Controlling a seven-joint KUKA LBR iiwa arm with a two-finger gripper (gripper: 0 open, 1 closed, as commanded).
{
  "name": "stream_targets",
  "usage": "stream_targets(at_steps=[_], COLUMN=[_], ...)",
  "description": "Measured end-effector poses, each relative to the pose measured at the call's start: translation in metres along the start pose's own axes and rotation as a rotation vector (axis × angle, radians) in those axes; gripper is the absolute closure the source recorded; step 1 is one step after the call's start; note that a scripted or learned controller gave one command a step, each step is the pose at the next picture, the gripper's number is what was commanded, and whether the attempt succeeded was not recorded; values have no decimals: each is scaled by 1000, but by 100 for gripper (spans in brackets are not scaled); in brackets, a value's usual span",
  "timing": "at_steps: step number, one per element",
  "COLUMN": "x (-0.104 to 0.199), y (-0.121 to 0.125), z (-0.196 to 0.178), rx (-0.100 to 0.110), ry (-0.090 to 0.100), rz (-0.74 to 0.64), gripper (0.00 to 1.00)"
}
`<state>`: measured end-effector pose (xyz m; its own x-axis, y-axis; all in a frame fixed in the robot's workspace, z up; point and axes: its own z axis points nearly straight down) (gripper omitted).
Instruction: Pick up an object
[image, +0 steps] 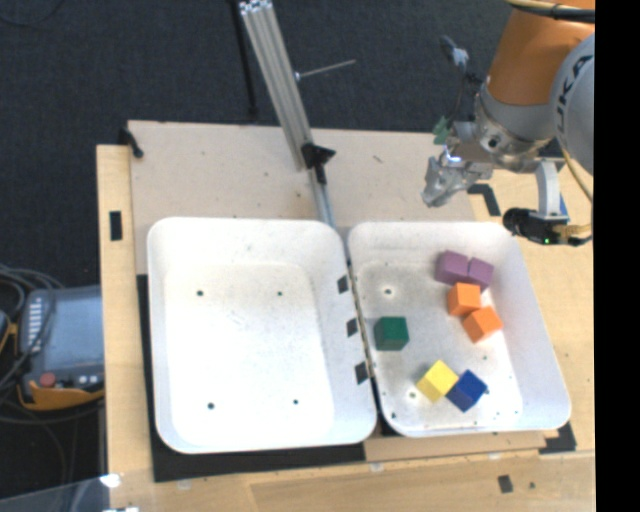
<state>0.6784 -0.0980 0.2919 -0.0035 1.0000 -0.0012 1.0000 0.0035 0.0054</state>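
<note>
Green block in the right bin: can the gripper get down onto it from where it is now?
Probably yes. The green block sits alone near the bin's left wall, apart from the other blocks, and nothing lies between it and the gripper.

In the right bin (540, 330) I see seven small blocks. Two purple blocks (463, 268) sit touching near the far side. Just below them are two orange blocks (472, 310), close together. A green block (391, 333) sits alone near the left wall. A yellow block (437, 381) touches a blue block (466, 390) near the front.
</note>
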Motion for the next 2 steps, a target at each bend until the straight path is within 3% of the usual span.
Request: stream_targets(at_steps=[2], x=[104], y=[-52], z=[12], rx=[7], ry=[3], rz=[-4], gripper=[100])
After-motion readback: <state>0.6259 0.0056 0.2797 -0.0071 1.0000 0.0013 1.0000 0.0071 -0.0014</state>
